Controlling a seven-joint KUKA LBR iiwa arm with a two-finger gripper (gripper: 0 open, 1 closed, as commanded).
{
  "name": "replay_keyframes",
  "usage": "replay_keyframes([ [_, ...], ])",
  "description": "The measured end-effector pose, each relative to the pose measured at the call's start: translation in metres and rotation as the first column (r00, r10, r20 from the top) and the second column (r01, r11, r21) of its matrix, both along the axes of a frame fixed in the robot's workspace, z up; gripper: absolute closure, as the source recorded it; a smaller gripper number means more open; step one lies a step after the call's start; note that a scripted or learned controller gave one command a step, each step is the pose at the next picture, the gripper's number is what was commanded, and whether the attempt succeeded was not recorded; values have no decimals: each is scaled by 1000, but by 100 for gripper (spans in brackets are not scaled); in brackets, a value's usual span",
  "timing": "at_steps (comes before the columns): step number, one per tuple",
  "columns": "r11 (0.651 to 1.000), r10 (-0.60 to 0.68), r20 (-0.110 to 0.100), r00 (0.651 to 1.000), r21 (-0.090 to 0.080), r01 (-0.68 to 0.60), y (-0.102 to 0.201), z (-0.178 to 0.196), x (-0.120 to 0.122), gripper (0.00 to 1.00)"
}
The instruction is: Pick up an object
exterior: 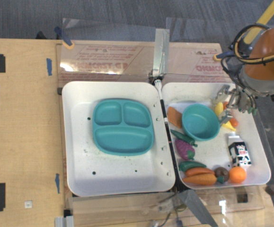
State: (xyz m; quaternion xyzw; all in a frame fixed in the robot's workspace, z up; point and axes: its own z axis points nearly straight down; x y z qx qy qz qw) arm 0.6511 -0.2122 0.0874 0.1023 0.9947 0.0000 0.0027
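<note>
The right bin (262,148) holds a teal bowl (200,122), an orange wedge (174,117), a purple toy (185,148), a green vegetable (190,165), an orange carrot (200,175), a brown ball (221,174), an orange ball (238,175), a black-and-white toy (239,152) and small yellow pieces (220,109). My gripper (236,101) hangs over the bin's upper right part, just above the yellow and orange pieces (230,123) beside the bowl. Nothing is clearly seen between its fingers.
The left bin (75,141) carries a teal divided plate (123,126). A metal divider (160,56) rises behind the seam between the bins. Brown cardboard (18,126) covers the bench to the left. The arm's orange band (264,51) sits at the right edge.
</note>
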Motion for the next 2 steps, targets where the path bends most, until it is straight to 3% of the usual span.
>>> replay_keyframes([
  [1,1000,3,12,1000,-4,-3,1,15,4,100],
  [2,1000,-17,17,1000,-2,17,47,134,14,100],
])
